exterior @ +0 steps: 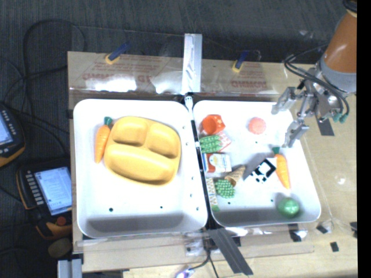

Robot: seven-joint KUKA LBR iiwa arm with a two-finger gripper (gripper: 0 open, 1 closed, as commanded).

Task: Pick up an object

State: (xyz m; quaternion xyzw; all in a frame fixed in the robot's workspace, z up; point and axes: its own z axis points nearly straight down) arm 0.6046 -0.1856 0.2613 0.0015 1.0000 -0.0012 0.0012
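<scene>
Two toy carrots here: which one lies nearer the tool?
The orange plastic carrot in the right bin, by its right wall, just below the tool. The other orange carrot lies in the left bin beside the yellow divided tray.

Robotics laboratory test cell. Indicators: an industrial arm [342,45] with exposed cabling above a plywood worktop [339,178]; left of the tool [294,116], two white bins [139,219] of plastic toy food; farther left, handheld control pendants [46,191] on dark carpet.
</scene>
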